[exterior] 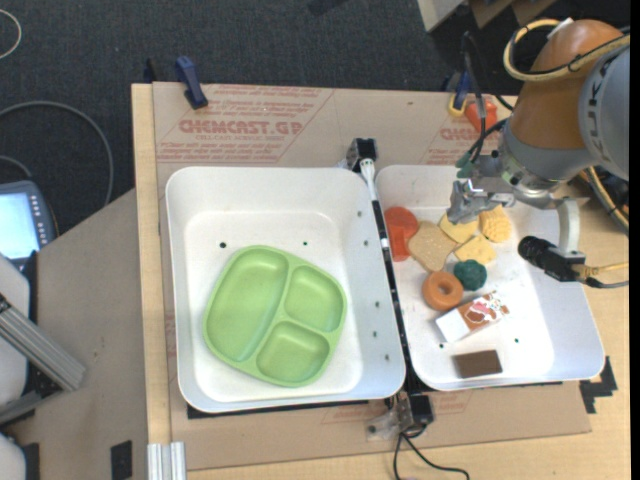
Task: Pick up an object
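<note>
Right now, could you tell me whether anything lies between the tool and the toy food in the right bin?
Nothing visible does. The tool hangs right over the yellow pieces at the far end of the pile, in the right bin. The doughnut and green piece lie nearer the camera, off to the side.

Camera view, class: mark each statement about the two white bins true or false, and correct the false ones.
1. The green three-compartment plastic tray lies in the left white bin. True.
2. The orange ring-shaped doughnut toy lies on the green tray. False: it is in the right white bin.
3. The end effector is over the right bin. True.
4. The dark brown rectangular block sits in the left bin. False: right bin, near its front edge.
</note>
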`<state>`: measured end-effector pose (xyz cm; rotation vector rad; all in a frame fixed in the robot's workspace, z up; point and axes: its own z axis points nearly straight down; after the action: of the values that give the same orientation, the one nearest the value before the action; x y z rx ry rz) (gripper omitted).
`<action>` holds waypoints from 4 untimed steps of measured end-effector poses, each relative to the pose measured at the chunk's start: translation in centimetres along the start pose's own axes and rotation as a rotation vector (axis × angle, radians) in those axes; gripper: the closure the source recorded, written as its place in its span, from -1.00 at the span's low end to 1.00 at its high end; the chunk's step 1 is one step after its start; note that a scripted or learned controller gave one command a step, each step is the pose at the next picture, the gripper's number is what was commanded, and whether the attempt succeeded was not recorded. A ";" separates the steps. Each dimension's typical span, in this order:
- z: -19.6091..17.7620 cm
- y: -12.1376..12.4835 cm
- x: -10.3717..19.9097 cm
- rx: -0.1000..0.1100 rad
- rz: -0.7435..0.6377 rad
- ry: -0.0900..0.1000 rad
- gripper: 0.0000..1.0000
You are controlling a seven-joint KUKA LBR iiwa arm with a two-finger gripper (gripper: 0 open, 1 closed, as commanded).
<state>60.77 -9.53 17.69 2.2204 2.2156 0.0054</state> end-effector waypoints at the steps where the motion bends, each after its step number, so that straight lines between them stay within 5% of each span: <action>1: 2.8 -1.1 0.0 0.011 -0.002 0.002 1.00; 2: 2.6 -1.0 0.0 0.007 -0.002 0.002 -1.00; 3: 9.5 -6.9 -1.6 0.013 0.002 0.002 -1.00; 4: -1.4 -12.8 7.1 -0.001 -0.009 0.006 -1.00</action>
<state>47.96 -2.44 18.96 2.2124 2.2285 0.0127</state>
